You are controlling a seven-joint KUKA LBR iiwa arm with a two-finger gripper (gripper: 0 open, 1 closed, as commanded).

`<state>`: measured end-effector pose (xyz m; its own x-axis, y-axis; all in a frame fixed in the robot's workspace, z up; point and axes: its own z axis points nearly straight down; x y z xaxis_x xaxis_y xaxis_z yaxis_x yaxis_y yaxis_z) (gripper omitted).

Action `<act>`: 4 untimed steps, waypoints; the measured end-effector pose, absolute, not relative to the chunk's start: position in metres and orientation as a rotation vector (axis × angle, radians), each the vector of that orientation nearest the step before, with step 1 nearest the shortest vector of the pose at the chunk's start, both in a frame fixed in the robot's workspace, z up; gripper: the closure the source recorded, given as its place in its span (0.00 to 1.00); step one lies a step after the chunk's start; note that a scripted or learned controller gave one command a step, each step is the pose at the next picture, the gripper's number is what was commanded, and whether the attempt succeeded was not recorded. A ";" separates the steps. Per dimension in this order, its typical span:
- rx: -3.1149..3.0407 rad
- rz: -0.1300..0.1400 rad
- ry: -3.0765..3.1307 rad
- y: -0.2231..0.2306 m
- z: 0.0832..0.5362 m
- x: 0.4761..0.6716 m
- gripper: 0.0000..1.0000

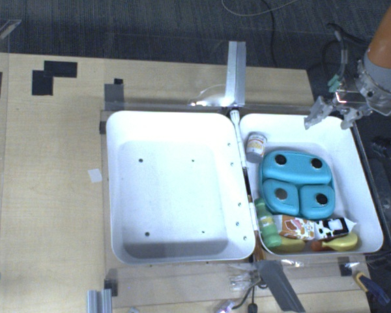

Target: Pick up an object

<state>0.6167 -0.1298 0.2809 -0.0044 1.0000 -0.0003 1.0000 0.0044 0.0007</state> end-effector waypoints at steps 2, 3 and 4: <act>2.292 0.015 2.132 -0.133 0.089 0.649 0.00; 2.282 0.024 2.132 -0.132 0.102 0.652 1.00; 2.489 0.006 1.907 -0.171 0.182 0.670 1.00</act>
